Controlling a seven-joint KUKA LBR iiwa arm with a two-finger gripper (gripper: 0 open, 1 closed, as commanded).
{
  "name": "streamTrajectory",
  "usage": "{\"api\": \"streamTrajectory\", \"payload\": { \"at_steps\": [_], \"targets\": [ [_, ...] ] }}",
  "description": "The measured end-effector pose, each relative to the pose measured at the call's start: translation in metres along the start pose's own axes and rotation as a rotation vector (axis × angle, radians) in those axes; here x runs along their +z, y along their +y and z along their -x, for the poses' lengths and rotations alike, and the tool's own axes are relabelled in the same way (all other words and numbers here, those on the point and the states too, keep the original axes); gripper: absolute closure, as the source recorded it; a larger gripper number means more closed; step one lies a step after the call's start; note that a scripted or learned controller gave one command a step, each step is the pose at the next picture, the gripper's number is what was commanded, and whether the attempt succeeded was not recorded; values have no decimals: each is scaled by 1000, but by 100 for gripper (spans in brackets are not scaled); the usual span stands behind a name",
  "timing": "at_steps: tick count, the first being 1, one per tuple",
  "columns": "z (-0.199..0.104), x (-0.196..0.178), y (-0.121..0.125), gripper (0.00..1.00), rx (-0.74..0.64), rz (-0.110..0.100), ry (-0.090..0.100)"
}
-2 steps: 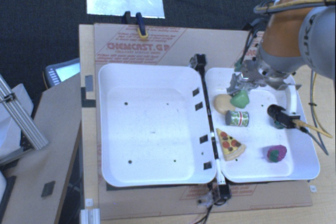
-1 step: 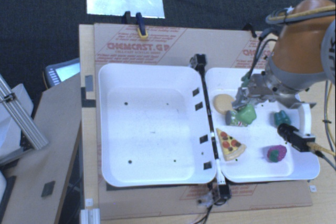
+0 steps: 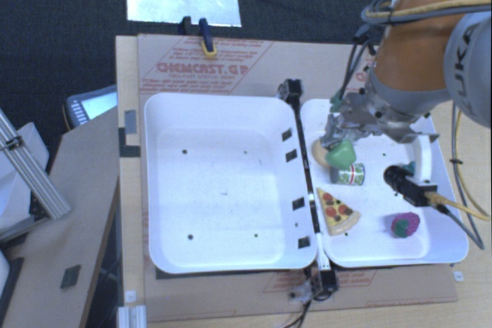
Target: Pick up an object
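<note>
On the bench: two shallow white moulded plastic bins (image 3: 223,107), smooth-walled. In the right one my gripper (image 3: 338,140) hangs low over its left edge, directly above a rounded green object (image 3: 340,156); whether my fingers are spread or closed on it I cannot tell, so I judge the pick unconfirmed. Beside it lies a small red-and-white banded can (image 3: 351,175). Towards the near-left corner, a flat pizza-slice toy (image 3: 337,212). Near edge: a knobbly magenta berry (image 3: 405,224).

The bench (image 3: 131,188) carries a printed cardboard sheet (image 3: 204,67) — on that sit two white bins side by side, the left bin (image 3: 223,107) and the right bin (image 3: 446,242) — rims touching.
</note>
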State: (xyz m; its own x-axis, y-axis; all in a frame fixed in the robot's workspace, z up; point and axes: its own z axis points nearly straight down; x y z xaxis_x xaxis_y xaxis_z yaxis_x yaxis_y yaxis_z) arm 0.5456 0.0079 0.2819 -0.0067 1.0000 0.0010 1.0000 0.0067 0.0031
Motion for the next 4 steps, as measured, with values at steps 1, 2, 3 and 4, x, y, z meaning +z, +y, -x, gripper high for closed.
{"api": "streamTrajectory", "payload": {
  "at_steps": [1, 2, 3, 4],
  "targets": [
    [-47, -20, 11, 100, -1, -1, 0],
    [-32, -20, -17, 100, 6, -3, 0],
    [-53, -122, -24, 100, 0, 9, 2],
    [-110, -239, -33, 100, -4, 13, 5]
  ]
}}
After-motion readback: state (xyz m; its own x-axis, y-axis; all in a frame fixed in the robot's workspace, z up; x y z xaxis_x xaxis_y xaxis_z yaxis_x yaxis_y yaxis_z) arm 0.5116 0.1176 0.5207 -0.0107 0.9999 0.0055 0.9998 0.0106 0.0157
